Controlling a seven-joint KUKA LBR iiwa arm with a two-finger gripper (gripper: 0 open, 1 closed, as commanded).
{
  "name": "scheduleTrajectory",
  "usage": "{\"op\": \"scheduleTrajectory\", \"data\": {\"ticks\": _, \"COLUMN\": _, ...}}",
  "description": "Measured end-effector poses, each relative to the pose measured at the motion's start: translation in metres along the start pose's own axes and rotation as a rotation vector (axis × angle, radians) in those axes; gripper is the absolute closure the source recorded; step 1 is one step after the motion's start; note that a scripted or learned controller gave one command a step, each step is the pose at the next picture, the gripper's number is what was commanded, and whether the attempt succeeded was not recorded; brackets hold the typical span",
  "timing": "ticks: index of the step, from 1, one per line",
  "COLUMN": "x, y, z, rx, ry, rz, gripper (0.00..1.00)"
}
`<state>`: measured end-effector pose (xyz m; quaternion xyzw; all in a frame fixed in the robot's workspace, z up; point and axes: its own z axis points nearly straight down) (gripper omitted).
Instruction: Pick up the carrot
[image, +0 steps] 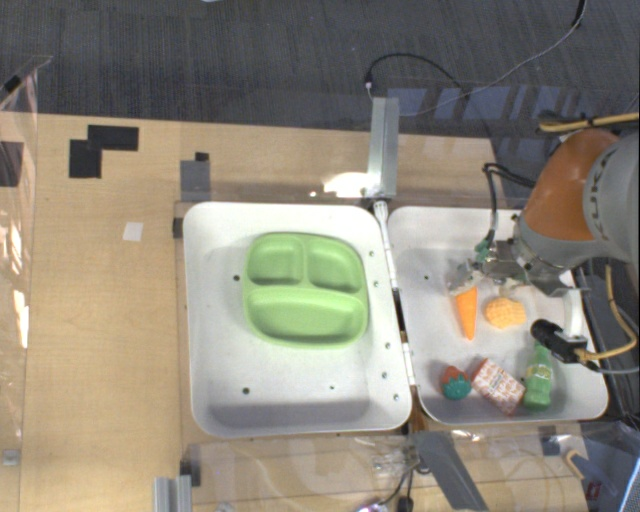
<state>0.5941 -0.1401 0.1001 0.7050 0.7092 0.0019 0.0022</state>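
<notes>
Left bin (200, 330) is sitting on the bench (90, 300) and holding a green divided plate (305, 290), roughly centred, flat, three compartments facing up. Black tape marks (100, 148) are showing on the bench's far left.

A metal upright (384, 140) is standing behind the seam between the two bins.

Right bin (425, 250) is holding all the loose items. The carrot (466, 311) is lying flat near the bin's middle, thick end pointing up the frame, tip pointing down. Just right of it, close but apart, a yellow-orange bumpy fruit (505, 313) is sitting. Along the near edge: a small red-and-teal toy (456, 384), then a pink patterned box (497, 386) tilted and touching or nearly touching it, then a green bottle (538, 378) standing just beside the box.

The gripper (492, 268) is hanging right above the thick end of the carrot, at its upper right. It's reading as a cluster of metal parts against the white bin, so I can't tell how far apart it's set or whether it's contacting the carrot. Nothing is visibly lifted; the carrot is resting on the bin floor.

The arm (580, 200) is coming in from the right, its orange band sitting over the bin's far right corner. A black cable end (558, 340) is hanging over the right rim.
</notes>
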Motion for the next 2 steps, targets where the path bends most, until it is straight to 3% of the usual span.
{"op": "scheduleTrajectory", "data": {"ticks": 1, "x": 0.001, "y": 0.002, "z": -0.011, "rx": -0.004, "ry": 0.001, "rz": -0.001, "gripper": 1.00}}
{"op": "scheduleTrajectory", "data": {"ticks": 2, "x": 0.087, "y": 0.008, "z": -0.121, "rx": 0.001, "ry": 0.001, "rz": 0.003, "gripper": 1.00}}
